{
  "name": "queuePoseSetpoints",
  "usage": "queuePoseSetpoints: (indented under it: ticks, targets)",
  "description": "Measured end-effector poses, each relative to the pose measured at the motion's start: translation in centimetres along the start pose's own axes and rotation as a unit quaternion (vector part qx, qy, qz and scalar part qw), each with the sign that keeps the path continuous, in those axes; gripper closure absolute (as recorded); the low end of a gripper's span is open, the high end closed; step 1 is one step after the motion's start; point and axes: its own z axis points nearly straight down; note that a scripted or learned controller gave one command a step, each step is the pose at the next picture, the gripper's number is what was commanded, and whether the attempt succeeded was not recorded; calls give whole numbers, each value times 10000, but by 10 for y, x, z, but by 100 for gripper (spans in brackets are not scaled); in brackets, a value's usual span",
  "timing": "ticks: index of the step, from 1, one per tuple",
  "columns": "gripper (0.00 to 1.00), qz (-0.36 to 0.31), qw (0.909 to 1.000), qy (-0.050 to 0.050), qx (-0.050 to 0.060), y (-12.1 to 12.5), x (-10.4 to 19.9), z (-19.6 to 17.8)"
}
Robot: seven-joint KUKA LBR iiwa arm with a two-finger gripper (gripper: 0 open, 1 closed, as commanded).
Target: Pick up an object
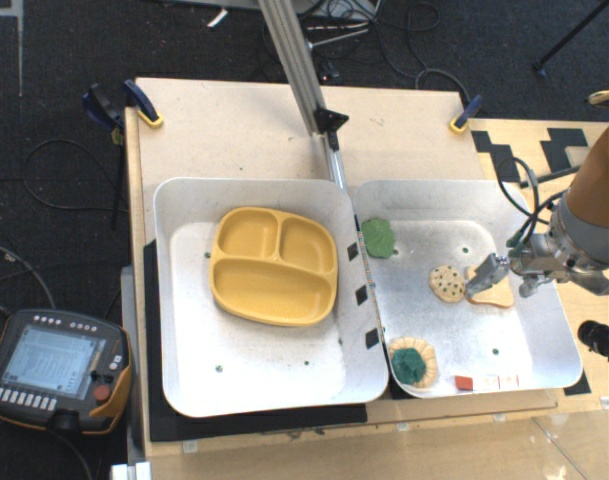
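Our gripper (487,280) sits low in the right bin (544,363), toward that bin's three o'clock side, right over a flat tan piece (496,298) that looks like a toy biscuit or slice of bread. Whether the claw is spread or pinched we cannot tell; the fingertips blur into the tan piece below them. Just beside it at nine o'clock lies a speckled cookie (446,284), close enough that a closing finger could nudge it or trap it together with the tan piece. The tan piece is thin and lies flat on the bin floor, so we judge the fingers may slide over it and come up with nothing. Other candidates are well apart: a green leafy lump (377,237) at the bin's eleven o'clock and a teal knot on a beige disc (411,362) at seven o'clock (its make-up is hard to read). The left bin (184,368) holds a yellow divided plate (275,266).
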Motion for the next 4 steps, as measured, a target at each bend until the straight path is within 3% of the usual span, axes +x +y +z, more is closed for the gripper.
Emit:
queuePoseSetpoints:
  ticks: [1,3,4]
  targets:
    - [0,5,10000,-2,-2,0,0,0]
    - [0,15,10000,6,31,-7,2,107]
    - [0,11,10000,-3,-7,-6,3,121]
